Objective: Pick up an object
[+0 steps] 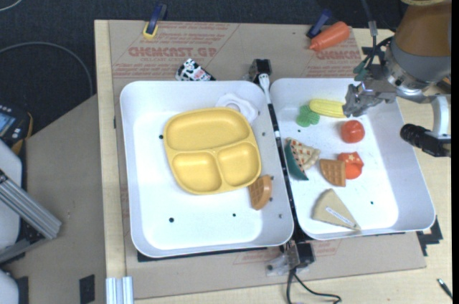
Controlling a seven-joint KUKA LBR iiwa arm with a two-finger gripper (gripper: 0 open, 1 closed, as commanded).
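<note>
The arm comes in from the right of the frame, and its tool (pixel 353 103) hangs low over the upper part of the right bin (pixel 409 173). The tool is dark and small here, and I cannot tell if it is apart or together. Nothing can be seen held in it.

The tool tip is just beside the corn (pixel 325 107), at the corn's right end, and it may be touching it. A red tomato (pixel 351 130) lies right below the tool. A small green piece (pixel 308 117) sits against the left side of the corn.

More toy food waits lower in the same bin: a pizza slice (pixel 301 154), a brown piece (pixel 332 171) with a red piece (pixel 352 163) touching it, and a cheese wedge (pixel 334 210) near the bottom edge.

The left bin (pixel 143 209) holds a yellow tray (pixel 211 150) with three parts, a white lid (pixel 239 107) at its top right corner, and a brown bread piece (pixel 261 191) at its lower right.

A toy carrot (pixel 329 36) lies on the tabletop (pixel 215 44), above the right bin.

The job looks only started. The arm has reached the food, but every piece lies flat in a bin, so nothing is picked up yet. I think the corn or the tomato is the one it will try for. What is left is to close on one piece and lift it clear of the bin.
</note>
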